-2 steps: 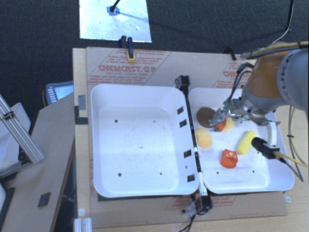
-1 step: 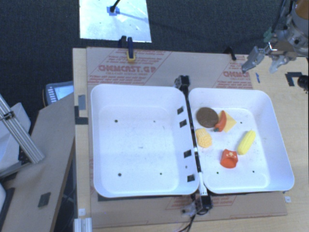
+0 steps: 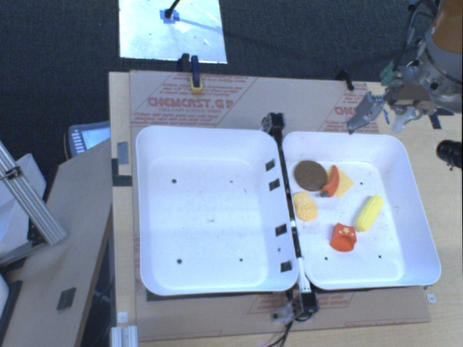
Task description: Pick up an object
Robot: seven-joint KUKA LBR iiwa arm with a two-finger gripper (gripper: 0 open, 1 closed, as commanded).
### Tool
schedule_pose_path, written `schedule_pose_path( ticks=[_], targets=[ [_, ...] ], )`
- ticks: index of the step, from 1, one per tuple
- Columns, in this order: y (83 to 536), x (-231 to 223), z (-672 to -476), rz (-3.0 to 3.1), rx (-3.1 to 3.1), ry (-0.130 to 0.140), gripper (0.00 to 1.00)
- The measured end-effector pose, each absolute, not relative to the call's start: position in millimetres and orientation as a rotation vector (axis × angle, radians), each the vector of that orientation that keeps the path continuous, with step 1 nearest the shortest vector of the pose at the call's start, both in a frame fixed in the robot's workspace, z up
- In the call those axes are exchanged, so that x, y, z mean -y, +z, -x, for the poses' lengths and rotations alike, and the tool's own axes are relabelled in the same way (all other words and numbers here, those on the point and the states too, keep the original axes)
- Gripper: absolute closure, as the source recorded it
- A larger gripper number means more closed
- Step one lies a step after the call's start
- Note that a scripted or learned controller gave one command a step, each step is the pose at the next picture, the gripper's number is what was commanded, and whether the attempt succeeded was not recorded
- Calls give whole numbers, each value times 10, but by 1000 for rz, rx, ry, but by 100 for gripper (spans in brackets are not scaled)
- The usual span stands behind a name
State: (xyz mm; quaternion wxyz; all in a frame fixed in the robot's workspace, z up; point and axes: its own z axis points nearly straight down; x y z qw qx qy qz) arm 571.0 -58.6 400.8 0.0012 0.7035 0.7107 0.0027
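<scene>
Your pincer (image 3: 376, 114) hangs above the right bin's (image 3: 416, 186) far rim, carrying nothing (whether spread or pressed together, I cannot tell). The objects cluster by the divider: brown disc (image 3: 310, 174), corn cob (image 3: 370, 212), red pepper (image 3: 343, 238), all within easy reach.

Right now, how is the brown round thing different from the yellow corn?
The brown disc is round, flat and dark; the corn is long, bumpy and bright yellow. The disc lies near the bin's left wall, the corn further right. Both rest in the right bin, away from the gripper.
</scene>
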Motion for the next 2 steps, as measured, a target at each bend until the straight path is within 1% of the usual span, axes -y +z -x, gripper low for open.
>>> schedule_pose_path(
  ticks=[1, 2],
  targets=[
    [4978, -24, -4839, -2203, -2230, 19, 0],
    [5037, -618, -5228, -2208, -2231, 7, 0]
  ],
)
